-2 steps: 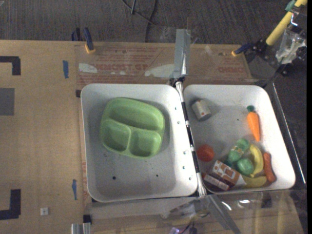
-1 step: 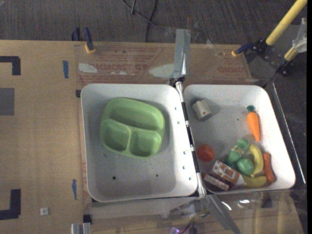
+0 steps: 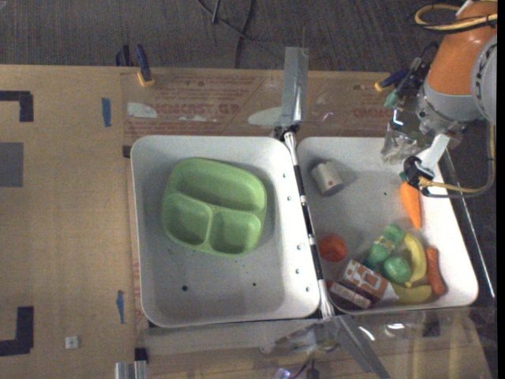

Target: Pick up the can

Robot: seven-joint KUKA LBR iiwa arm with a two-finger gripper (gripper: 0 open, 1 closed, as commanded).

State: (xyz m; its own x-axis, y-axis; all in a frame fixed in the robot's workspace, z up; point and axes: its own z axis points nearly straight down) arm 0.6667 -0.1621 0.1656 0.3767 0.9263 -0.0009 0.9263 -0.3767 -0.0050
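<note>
While the left bin [image 3: 150,235] carries a green divided plate [image 3: 214,205] near its middle, the right bin [image 3: 359,152] holds the can [image 3: 327,177] on its side near its far left corner. No label reads. Toy food crowds its near edge. Above the far right corner hangs the gripper [image 3: 397,150]; its grip cannot be judged.

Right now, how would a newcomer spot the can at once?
Start at the right bin, the one nearer the arm. The can lies alone in its upper left corner, close to the divider. It is a small grey cylinder, unlike the colourful toy food heaped lower down.
</note>
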